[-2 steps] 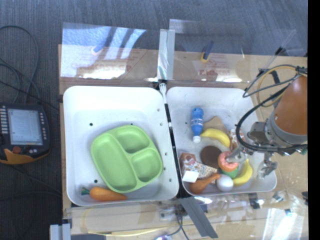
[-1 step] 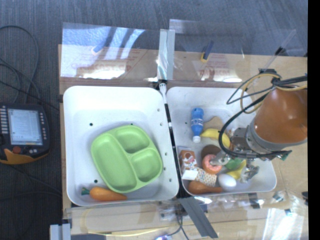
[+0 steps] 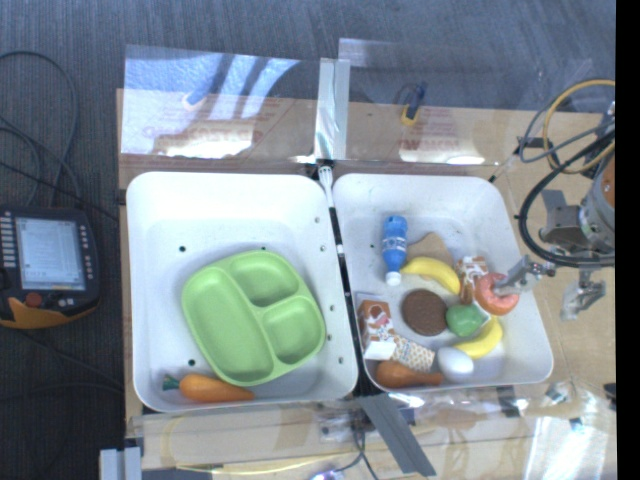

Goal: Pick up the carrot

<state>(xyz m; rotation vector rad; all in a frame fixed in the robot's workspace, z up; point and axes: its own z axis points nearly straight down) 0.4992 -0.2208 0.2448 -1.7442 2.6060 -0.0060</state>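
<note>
carrot in left bin's near corner, beside green plate | looks stiff, light, smooth plastic; best taken across its thick middle | pincer at right bin's far side, grip state unreadable

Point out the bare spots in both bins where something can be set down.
Left white bin: bare floor behind and left of the green divided plate; the orange carrot fills the near edge. Right white bin: bare along the back wall, behind the blue-capped bottle and yellow banana; the near half is crowded.
</note>
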